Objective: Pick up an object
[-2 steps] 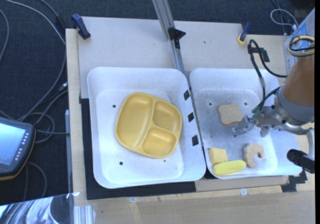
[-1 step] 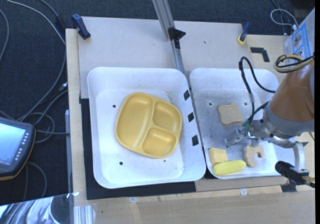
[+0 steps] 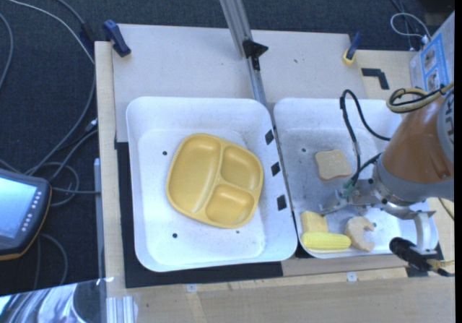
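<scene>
We see a big surface [image 3: 180, 54] with two white bins on it. The left bin [image 3: 144, 242] holds a yellow tray [image 3: 214, 180] with three parts. The right bin [image 3: 303, 119] holds the food toys. The grey and orange arm [image 3: 422, 148] comes in from the right and hangs over the right bin.

The tool [image 3: 345, 202] sits low, near the middle of that bin. We cannot tell what state it is in, and we see nothing held in it.

The bread [image 3: 333, 164] lies flat just past the tool, toward the far side. The corn [image 3: 325, 242] lies near the front wall, with its long side running left to right. A yellow block [image 3: 312, 222] is just behind the corn, and a tan piece [image 3: 359, 233] is just right of it. These three sit close together by the front edge, so there is little room there. We think the bread is the easy pick, because it has open floor all around it.
</scene>
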Motion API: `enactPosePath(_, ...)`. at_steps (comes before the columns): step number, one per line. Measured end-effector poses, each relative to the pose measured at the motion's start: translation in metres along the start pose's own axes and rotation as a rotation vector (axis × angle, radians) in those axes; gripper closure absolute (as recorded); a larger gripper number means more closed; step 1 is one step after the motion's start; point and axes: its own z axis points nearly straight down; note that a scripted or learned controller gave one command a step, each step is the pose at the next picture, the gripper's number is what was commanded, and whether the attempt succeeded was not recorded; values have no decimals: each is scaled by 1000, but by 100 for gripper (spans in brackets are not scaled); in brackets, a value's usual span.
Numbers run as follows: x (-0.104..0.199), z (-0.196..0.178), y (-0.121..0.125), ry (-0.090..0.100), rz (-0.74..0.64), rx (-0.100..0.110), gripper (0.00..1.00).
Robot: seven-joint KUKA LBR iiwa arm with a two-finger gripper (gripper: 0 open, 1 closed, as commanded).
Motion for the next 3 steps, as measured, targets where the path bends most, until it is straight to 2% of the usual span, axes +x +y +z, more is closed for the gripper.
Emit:
enactPosePath(1, 1, -12, 1, 1, -1, -3, 100)
enactPosePath(2, 4, -56, -3, -2, -2, -7, 100)
enactPosePath(3, -7, -113, -2, -3, -1, -10, 100)
